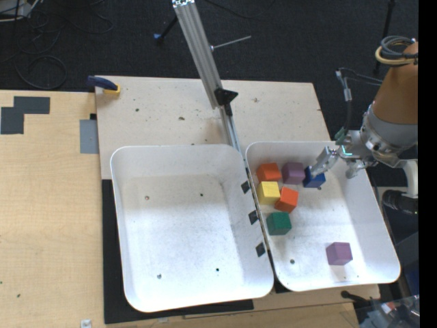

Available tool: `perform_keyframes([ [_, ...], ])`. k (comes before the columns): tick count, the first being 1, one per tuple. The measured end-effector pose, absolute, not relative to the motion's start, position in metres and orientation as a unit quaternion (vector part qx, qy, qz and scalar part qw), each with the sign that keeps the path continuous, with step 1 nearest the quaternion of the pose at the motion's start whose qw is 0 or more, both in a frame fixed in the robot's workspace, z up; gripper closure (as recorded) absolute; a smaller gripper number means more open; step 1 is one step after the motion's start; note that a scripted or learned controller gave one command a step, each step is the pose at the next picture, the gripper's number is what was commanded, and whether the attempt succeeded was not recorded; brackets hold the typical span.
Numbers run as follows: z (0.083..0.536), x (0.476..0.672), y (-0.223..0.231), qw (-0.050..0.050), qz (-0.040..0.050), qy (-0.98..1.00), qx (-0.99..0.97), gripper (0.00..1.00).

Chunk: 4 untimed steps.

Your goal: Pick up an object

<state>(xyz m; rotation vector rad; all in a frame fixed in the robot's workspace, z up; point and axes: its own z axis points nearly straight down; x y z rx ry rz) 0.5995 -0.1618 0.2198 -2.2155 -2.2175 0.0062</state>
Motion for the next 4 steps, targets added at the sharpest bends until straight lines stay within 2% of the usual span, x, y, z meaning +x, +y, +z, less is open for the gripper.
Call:
perform_keyframes([
  [1, 0.222, 0.600, -0.162, 0.001, 0.0007, -0.708, -0.707, 0.00],
  [3, 0.114, 0.590, -0.174, 0.002, 0.0019, -0.706, -0.708, 0.00],
  [4, 0.091, 0.591, -0.174, 0.000, 0.0005, -0.706, -0.708, 0.00],
])
